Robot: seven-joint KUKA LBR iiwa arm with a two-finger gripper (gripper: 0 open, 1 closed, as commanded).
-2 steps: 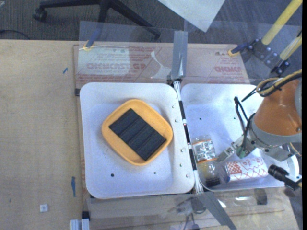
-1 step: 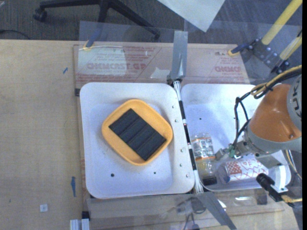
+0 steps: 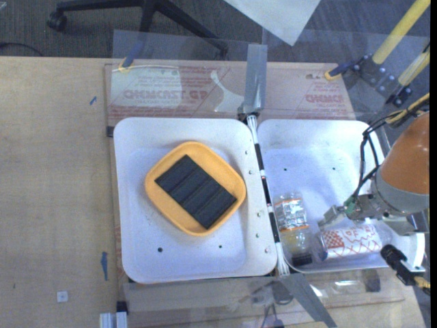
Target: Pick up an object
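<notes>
Clear plastic bottle (image 3: 293, 225); matt wood bench (image 3: 51, 183); glossy orange dish (image 3: 194, 186).

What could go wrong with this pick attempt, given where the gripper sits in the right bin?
1. The gripper hovers beside the red-and-white patterned can, which lies on its side and could roll away when touched.
2. The can lies close to the clear plastic bottle; a descent may nudge either one.
3. Both lie near the right bin's front wall, leaving little room to close around them.
</notes>
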